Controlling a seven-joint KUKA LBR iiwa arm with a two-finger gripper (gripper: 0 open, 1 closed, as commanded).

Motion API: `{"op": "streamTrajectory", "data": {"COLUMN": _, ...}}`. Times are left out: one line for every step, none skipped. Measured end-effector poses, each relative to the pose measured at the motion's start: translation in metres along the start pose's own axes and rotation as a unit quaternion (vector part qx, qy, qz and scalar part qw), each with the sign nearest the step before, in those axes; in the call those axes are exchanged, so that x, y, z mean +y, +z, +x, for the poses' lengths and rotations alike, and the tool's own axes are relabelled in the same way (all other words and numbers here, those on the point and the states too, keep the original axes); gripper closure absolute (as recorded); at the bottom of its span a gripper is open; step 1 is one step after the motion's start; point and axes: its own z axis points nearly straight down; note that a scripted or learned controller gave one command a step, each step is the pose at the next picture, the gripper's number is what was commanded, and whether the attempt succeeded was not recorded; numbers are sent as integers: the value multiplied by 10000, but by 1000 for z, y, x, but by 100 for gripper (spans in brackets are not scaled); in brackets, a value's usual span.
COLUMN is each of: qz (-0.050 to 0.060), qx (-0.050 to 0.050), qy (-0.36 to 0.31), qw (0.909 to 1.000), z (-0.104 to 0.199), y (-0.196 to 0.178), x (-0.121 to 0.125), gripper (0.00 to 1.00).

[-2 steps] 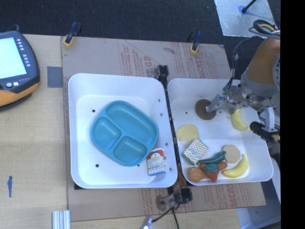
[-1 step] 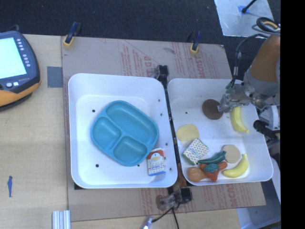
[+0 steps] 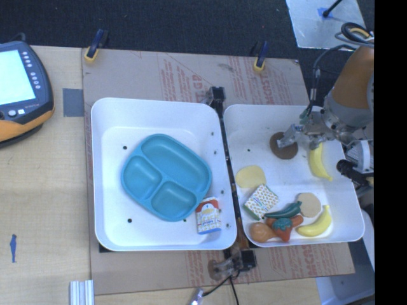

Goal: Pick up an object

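**Operator:** Where are the things to pick up?

**Observer:** You'll find most of them in the right bin. A brown disc lies in its upper half, touching the gripper's tip. Just to its right a banana lies roughly upright. Lower down sit a pale yellow round, a green-and-white patterned packet, a tan round slice, a second banana curved along the bottom right corner, and a cluster near the bottom rim: something orange, something red and a dark green piece lying over them.

**Operator:** And the gripper?

**Observer:** Your gripper is low over the upper part of the right bin, between the brown disc and the upright banana, with the grey arm and its orange band coming in from the right. You can't tell from this angle how far the jaws stand apart, nor whether anything is between them; nothing is visibly lifted.

**Operator:** What's in the other bin?

**Observer:** The left bin holds a blue divided tray near its middle and a small carton standing at its lower right corner, just beside the tray. Left of the bins, a handheld control pad with a lit screen rests on the bench.
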Motion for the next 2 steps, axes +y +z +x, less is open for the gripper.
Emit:
{"op": "streamTrajectory", "data": {"qz": -9, "qx": -76, "qy": 44, "qw": 10000, "z": 32, "y": 13, "x": 20, "gripper": 0}}
{"op": "streamTrajectory", "data": {"qz": -14, "qx": -71, "qy": 41, "qw": 10000, "z": 30, "y": 13, "x": 30, "gripper": 0}}
